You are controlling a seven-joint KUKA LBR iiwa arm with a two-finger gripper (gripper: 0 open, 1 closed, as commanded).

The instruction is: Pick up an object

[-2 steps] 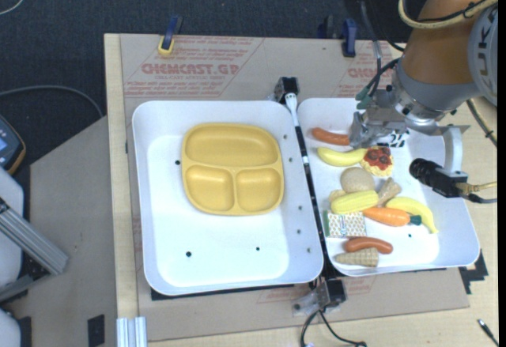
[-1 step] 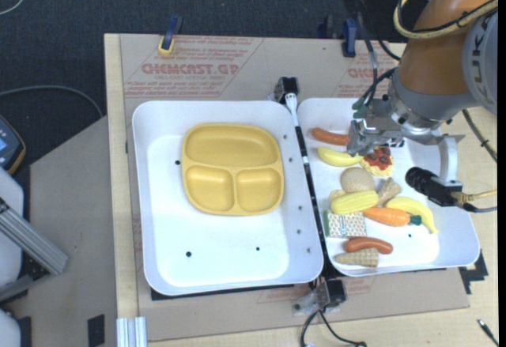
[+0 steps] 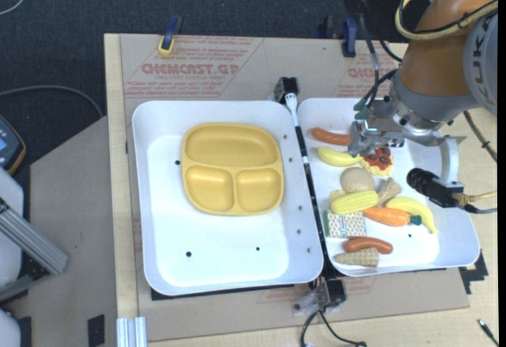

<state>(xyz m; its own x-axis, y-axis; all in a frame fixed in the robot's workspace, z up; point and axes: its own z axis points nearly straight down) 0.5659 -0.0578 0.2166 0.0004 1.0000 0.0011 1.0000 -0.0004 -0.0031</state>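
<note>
Nearest the camera, a waffle cone [image 3: 357, 258] is seen at the right bin's [image 3: 462, 247] front edge, at about six o'clock from the gripper [image 3: 370, 141]. Just below the gripper, at roughly five o'clock, a red strawberry-like piece [image 3: 380, 159] is found, beside a banana [image 3: 336, 156] lying along nine-to-three. Whether anything is gripped cannot be told.

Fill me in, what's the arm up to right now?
The KUKA arm reaches in from the right, and its gripper hangs low over the far end of the right bin, above a pile of toy food: a yellow banana, a hot dog, a corn cob, a carrot. Nothing shows between its fingers, so no pick is confirmed. The left bin holds a yellow divided tray.
</note>
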